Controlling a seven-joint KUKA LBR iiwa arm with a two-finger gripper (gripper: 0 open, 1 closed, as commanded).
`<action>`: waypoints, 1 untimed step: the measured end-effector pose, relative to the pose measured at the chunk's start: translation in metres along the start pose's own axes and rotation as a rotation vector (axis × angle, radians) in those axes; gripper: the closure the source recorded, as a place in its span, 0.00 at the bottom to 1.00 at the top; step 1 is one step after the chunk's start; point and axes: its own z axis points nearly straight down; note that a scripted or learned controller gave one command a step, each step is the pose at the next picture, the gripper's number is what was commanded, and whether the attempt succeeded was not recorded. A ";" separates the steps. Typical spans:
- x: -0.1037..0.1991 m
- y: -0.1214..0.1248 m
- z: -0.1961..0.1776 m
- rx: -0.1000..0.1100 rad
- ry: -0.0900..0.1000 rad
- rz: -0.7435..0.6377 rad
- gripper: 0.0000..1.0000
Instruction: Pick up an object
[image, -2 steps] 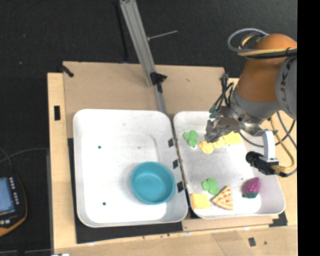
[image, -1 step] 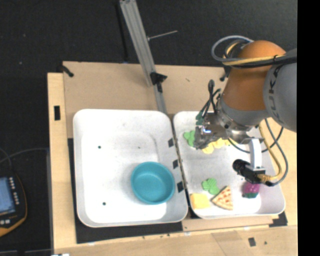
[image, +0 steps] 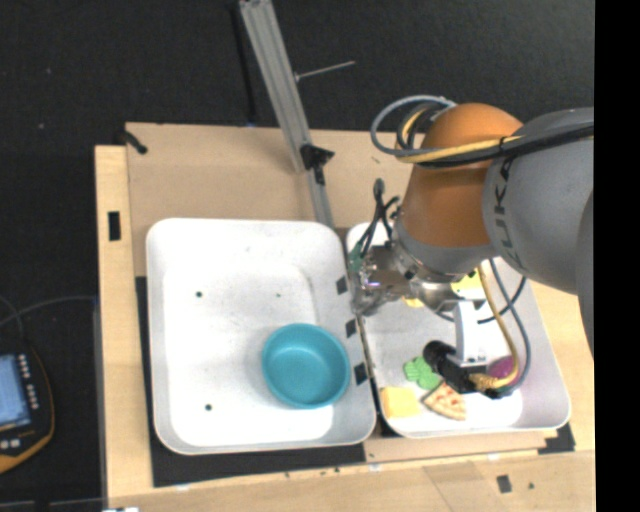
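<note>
A blue bowl (image: 303, 365) sits upright in the left bin (image: 200, 260), near its front right corner. In the right bin (image: 545, 400), close to the front wall, lie a small green piece (image: 422, 373), a yellow block (image: 398, 402) and a pizza-slice toy (image: 447, 404). The gripper (image: 368, 285) hangs low over the right bin's left side, next to the wall between the two bins. It is behind the small pieces and up and to the right of the bowl. The wrist hides much of the right bin's back.
The grey and orange arm (image: 470, 190) covers the back half of the right bin. A slanted metal post (image: 285, 100) rises behind the bins. Bare white floor takes up the left bin's back and left.
</note>
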 end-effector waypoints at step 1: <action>0.051 -0.010 0.017 0.000 0.000 0.000 1.00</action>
